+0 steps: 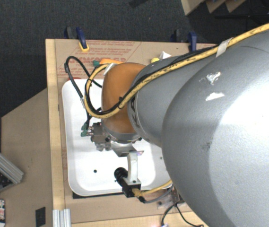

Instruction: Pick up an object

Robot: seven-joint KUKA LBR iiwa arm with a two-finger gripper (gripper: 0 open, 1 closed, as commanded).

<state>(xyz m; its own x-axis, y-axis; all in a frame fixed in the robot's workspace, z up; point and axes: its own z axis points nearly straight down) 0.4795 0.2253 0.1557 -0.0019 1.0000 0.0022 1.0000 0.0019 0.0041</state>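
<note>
One shallow white bin (80, 176) on the wooden counter (54, 126) sits under the grey arm. The gripper (107, 143) hangs low over it, and I cannot tell whether it is spread or closed. A small yellow object (155, 59) peeks out beside the arm at the far edge. It is probably light and rigid, but too much is hidden to choose a hold.

My arm (219, 126) wears a smooth grey shell with a soft satin sheen; small white glints sit on its upper curve. The orange band (117, 98) above my wrist looks like smooth plastic, faintly glossy. Past it, the wrist flange (120, 143) is bare silvery metal, dull rather than polished. Yellow and black cables (89, 91) have a rubbery, slightly shiny jacket. The bin (80, 171) under me is white plastic, smooth and matt. The worktop (54, 126) shows pale raw wood at its edges, with flat brown cardboard (108, 48) on the far side. The floor (25, 13) is dark, rough carpet.
</note>
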